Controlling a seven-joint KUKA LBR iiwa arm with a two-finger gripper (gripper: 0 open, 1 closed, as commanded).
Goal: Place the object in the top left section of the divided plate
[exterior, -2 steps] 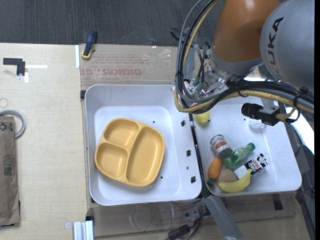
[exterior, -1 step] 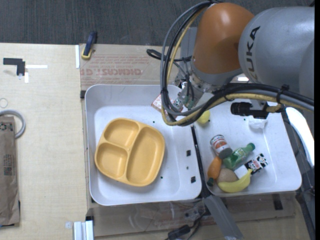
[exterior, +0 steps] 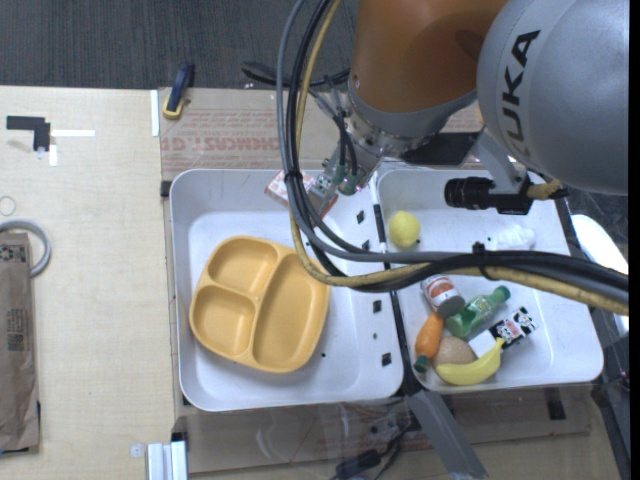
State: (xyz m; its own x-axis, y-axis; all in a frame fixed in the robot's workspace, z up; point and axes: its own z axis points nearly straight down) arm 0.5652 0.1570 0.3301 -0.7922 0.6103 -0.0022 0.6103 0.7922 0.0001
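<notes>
I am viewing a pale wooden desk (exterior: 90, 268) carrying two shallow white bins side by side, with dark floor lying beyond the desk's far edge. A brown paper bag (exterior: 17, 338) is lying at the desk's left edge, and a blue-and-yellow tool (exterior: 179, 90) is sitting at the far edge.

The left bin (exterior: 190, 388) is holding the yellow divided plate (exterior: 260, 303), lying flat in its left half with all three sections bare. The right bin (exterior: 580, 363) is holding the loose items: a lemon (exterior: 404, 229) near its far left corner, and a cluster toward the near edge comprising a banana (exterior: 470, 368), a carrot (exterior: 429, 336), a green bottle (exterior: 478, 311) and a small can (exterior: 440, 292).

The arm (exterior: 450, 38) is reaching in from the right, its orange band and grey housing hanging over the far edges of both bins, with cables looping down across them. The claw (exterior: 340, 180) is sitting above the far edge between the bins; I cannot tell its state.
</notes>
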